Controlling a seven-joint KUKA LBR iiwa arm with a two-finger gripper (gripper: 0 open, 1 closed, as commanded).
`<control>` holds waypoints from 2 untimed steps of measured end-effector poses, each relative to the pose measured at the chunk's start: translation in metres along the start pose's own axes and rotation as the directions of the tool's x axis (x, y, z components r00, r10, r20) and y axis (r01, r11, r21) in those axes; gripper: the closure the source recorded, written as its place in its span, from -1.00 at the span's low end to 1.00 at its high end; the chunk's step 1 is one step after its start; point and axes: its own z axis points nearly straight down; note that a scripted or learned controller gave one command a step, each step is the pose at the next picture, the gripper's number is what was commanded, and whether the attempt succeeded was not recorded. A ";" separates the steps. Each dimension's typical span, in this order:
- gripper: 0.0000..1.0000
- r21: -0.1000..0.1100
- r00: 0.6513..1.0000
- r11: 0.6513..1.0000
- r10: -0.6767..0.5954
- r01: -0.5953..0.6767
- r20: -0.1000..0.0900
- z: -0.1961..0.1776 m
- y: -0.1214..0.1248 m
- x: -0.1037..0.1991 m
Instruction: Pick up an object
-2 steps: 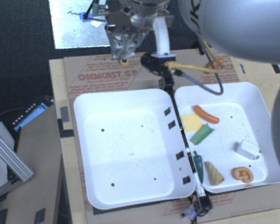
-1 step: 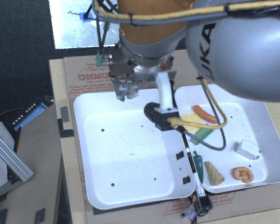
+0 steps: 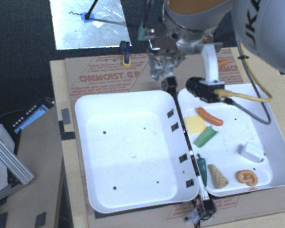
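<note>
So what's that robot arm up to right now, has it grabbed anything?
Hand up above the bins' far edge, nothing seen in it. Orange sausage-shaped toy, yellow square slice and green stick lying in the right white bin. Nothing blocking them.

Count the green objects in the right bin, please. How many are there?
2. A light green piece lies near the bin's middle, just below the yellow slice. A dark green pepper lies at the left wall, beside the cone. The arm may hide others at the far end.
</note>
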 end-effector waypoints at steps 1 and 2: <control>1.00 0.003 1.000 1.000 -0.016 0.016 -0.005 -0.014 -0.045 0.057; 1.00 0.010 1.000 1.000 -0.014 0.014 -0.001 0.028 -0.094 0.076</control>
